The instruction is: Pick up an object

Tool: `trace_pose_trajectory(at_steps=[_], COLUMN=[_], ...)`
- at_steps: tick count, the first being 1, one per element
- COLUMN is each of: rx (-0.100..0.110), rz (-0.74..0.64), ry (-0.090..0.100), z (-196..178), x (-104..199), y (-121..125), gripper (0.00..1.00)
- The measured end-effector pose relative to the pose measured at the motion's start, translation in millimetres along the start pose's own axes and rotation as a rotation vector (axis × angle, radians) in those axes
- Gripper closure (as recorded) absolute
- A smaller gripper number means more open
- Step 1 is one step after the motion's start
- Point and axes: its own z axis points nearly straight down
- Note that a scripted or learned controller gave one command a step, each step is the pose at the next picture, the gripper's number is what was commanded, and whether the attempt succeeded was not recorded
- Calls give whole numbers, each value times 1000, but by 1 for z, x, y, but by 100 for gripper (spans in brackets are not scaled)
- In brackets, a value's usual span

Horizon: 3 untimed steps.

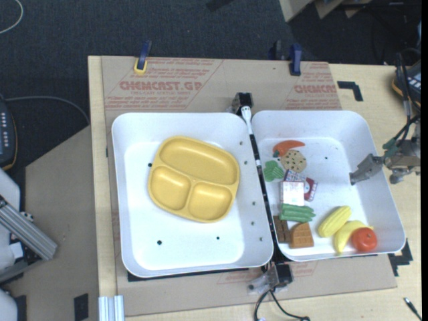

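Observation:
The right bin [334,127] holds several toy foods. Along its left side lie a red-orange carrot [289,145], a speckled cookie [293,160], a green leafy piece [273,171], a white packet [293,192] and a green bean pod [296,212]. At the front are a brown block [301,236], a yellow corn cob [334,221], a banana [346,234] and a red tomato [364,239]. My gripper [374,167] hangs over the bin's right rim, apart from all the food, with nothing visibly held.
The left bin [130,199] holds a yellow divided plate [194,178]. A black clip strip [255,172] runs between the bins. Blue and yellow clamps sit on the board's far edge. Cables hang at the right edge.

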Motion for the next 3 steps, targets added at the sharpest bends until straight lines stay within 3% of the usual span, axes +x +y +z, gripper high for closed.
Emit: trace_pose_trajectory(at_steps=[1,3], rx=[-10,-3], rz=[-3,-2], ry=[-3,0], z=[-5,111], x=[0,-6], y=[2,-6], gripper=[0,0])
